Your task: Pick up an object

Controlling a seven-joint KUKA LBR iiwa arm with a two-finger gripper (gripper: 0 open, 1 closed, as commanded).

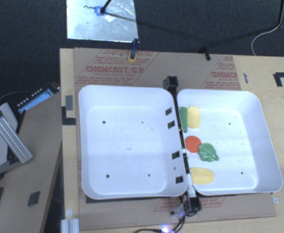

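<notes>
Several small objects lie in the right bin (258, 130), all close to its left wall. A slim green piece (183, 119) lies along the divider, with a pale yellow piece (194, 117) touching its right side. Below them sits a round orange-red piece (193, 143), and a leafy green piece (208, 152) lies just right of it. A yellow oval piece (202, 175) rests near the bin's front left corner.
The left bin (127, 144) stands beside the right one, joined along a divider with black clips (176, 154). Both rest on a cardboard sheet (118, 67) on the bench. A shiny metal plate (102, 12) lies at the back left.
</notes>
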